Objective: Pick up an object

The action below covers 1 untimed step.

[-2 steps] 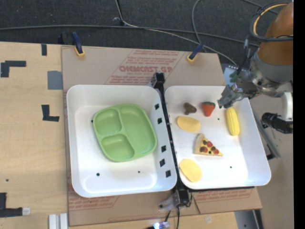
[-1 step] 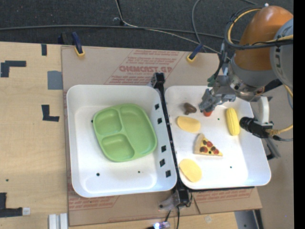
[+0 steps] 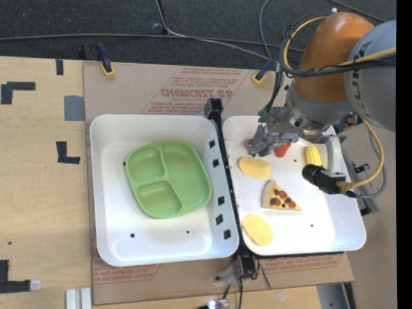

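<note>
My gripper [image 3: 262, 145] hangs low over the back of the right bin [image 3: 347, 237], its grey fingers pointing down-left. Just below its tips lies a yellow oval piece [image 3: 255, 167]. A small red-orange object [image 3: 282, 150] sits beside the fingers on the right, and whether it touches them is unclear. Further right lies a yellow corn cob [image 3: 313, 154]. In the middle of the bin rests a pizza slice [image 3: 279, 197], and a second yellow oval [image 3: 257, 229] lies near the front. I see nothing between the fingers.
The left bin [image 3: 106, 172] holds a green divided plate [image 3: 168, 178]. A black divider [image 3: 220, 172] runs between the bins. A black cable fitting [image 3: 322, 177] lies over the right bin's right side, and cables loop above the arm.
</note>
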Tool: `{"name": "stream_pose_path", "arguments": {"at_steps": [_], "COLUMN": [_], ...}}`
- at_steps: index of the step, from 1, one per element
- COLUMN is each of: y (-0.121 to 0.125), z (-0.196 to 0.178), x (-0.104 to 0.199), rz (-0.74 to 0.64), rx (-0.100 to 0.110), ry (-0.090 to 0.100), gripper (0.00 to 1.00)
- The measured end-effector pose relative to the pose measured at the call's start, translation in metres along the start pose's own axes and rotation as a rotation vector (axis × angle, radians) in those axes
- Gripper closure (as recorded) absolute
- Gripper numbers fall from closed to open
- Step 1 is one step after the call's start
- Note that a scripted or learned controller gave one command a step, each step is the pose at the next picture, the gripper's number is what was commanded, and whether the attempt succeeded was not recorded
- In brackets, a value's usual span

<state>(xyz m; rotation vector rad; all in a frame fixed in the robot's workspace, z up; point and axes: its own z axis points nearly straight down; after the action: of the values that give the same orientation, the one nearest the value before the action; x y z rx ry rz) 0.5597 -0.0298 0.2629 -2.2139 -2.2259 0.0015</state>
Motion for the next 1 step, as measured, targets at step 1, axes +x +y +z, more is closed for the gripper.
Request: {"name": "stream_pose_path", "arguments": {"at_steps": [1], "y": [-0.0162], "z": [0.0174], "x": [0.0429], "rz": [0.000], "rx": [0.001], "ry": [0.000], "gripper": [1.00]}}
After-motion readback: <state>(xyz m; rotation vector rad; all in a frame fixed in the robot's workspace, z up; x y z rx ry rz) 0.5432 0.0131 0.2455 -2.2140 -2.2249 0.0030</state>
